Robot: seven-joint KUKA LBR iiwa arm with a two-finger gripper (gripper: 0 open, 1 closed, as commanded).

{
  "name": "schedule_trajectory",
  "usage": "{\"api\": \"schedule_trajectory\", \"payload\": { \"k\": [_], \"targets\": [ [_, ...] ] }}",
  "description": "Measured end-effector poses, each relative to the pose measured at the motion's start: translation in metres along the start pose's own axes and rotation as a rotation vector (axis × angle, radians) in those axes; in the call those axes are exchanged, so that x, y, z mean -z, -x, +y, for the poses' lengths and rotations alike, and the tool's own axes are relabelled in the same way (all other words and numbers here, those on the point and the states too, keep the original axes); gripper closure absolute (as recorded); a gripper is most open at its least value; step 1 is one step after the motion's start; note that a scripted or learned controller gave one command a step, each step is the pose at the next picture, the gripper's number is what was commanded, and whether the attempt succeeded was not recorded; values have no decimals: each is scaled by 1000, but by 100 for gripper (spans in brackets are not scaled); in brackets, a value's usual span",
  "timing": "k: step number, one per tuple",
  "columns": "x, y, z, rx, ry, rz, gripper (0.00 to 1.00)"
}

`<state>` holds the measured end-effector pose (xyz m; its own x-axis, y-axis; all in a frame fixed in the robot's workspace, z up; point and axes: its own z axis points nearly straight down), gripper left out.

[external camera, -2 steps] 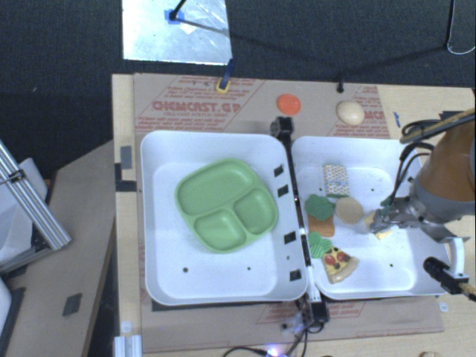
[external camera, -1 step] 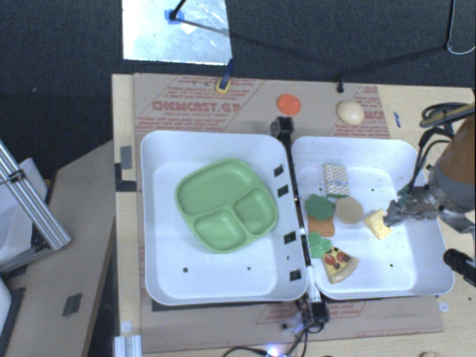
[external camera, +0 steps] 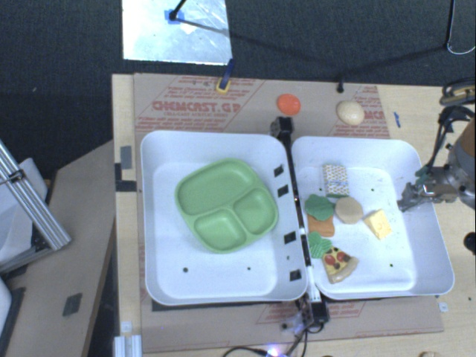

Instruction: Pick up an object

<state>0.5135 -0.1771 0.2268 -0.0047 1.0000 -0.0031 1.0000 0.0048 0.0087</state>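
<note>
I am targeting the cheese [external camera: 378, 224]: probably light, stiff; pinch its flat sides. I cannot tell the gripper [external camera: 408, 198] state.

Left bin [external camera: 160, 270]: green divided plate [external camera: 226, 204] fills the middle; bare floor along the walls and corners.
Right bin [external camera: 428, 262]: toy food clusters by the divider: pizza slice [external camera: 339, 264], round biscuit [external camera: 348, 210], cheese wedge [external camera: 378, 224], green leaf [external camera: 320, 206].
Right bin, far half: open floor from the cheese wedge to the outer wall.
Gripper [external camera: 411, 196]: at the right rim.

The hand [external camera: 413, 194] reaches in low from the right edge.
</note>
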Motion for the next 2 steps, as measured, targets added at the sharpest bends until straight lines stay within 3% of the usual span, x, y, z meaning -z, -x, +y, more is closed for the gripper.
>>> {"api": "schedule_trajectory", "payload": {
  "k": [1,2],
  "targets": [
    [-2,0,1,0,-5,2,100],
    [-9,-49,6,4,-6,4,100]
  ]
}}
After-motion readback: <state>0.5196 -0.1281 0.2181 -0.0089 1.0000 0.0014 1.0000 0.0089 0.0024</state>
